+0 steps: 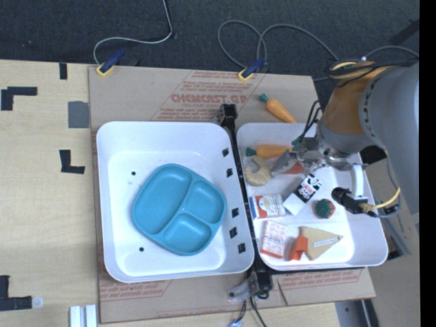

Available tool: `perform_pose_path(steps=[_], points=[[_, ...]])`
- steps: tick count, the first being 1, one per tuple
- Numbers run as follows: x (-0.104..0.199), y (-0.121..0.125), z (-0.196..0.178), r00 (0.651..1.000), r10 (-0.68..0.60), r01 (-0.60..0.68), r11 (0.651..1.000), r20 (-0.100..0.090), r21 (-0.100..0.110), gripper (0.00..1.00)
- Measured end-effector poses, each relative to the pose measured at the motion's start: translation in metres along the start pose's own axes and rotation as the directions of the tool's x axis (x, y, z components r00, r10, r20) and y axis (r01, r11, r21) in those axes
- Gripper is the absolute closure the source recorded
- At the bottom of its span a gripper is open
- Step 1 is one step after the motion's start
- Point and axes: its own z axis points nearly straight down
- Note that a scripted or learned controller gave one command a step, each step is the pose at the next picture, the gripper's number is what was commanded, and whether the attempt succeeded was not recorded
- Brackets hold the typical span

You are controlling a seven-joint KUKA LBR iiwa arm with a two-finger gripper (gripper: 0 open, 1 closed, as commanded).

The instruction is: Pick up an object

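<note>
A dark carpet is seen beyond the bench, which is covered by a cardboard sheet. On it two bins are set side by side. The left bin holds a blue tray. The right bin holds toy food: a carrot, cards, a wedge, a green ball. The gripper is lowered beside the carrot; whether anything is grasped cannot be told.

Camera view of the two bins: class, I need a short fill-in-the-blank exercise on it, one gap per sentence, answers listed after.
1. The blue plate lies in the ____ bin.
2. The plate has ____ compartments.
3. The toy carrot lies on the ____, outside both bins.
4. The gripper hovers above the ____ bin.

Answers: left; three; cardboard; right
</note>
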Motion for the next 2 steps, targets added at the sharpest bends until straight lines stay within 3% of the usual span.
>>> perform_pose_path(steps=[1,2], points=[[0.006,-0.012,0.000,1.000,0.001,-0.001,1.000,0.002,-0.001,0.00],[0.065,0.036,-0.046,1.000,-0.001,0.001,1.000,-0.003,0.005,0.00]])
